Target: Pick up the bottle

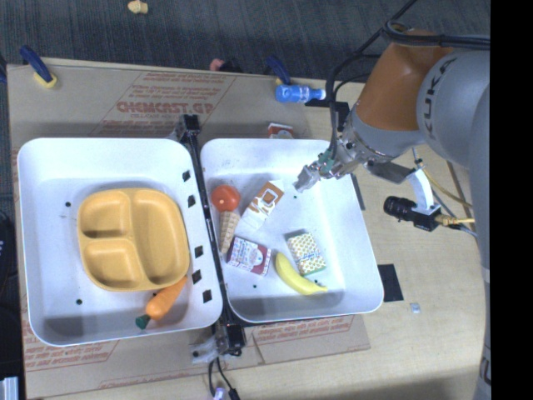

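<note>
A small blue bottle (pixel 296 94) with a pale cap lies on its side on the cardboard behind the right bin (pixel 360 248), outside its back rim. My gripper (pixel 306 178) hangs over the back part of the right bin, pointing down and to the left, well in front of the bottle. It stands just right of a brown and white carton (pixel 265 200). Nothing shows in its grasp.
The right bin also holds a tomato (pixel 224 197), an ice cream cone (pixel 227 227), a red and white packet (pixel 249 255), a patterned box (pixel 306 252) and a banana (pixel 296 277). The left bin (pixel 42 173) bears a yellow divided plate (pixel 132 237) and a carrot (pixel 163 301). Blue clamps (pixel 279 69) grip the board's back edge.
</note>
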Robot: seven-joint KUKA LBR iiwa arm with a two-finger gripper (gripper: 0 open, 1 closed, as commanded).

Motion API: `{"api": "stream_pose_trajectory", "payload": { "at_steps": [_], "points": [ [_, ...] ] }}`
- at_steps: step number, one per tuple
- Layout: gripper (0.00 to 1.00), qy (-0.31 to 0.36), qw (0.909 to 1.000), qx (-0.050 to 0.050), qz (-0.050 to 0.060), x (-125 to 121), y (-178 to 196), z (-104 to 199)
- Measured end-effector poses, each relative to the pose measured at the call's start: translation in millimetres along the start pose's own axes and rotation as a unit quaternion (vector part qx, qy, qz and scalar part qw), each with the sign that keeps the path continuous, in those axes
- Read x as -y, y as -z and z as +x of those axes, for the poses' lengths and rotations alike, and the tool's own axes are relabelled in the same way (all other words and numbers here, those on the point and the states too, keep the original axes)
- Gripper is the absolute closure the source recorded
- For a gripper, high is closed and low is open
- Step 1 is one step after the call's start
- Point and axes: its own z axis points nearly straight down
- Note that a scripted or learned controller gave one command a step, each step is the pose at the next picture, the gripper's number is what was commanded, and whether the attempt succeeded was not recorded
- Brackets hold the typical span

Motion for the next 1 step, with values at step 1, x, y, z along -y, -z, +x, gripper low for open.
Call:
{"api": "stream_pose_trajectory", "payload": {
  "at_steps": [1],
  "points": [
    [1.00,0.217,0.9762,0.000,0.000,29.1,-8.5,-8.4]
  ]
}}
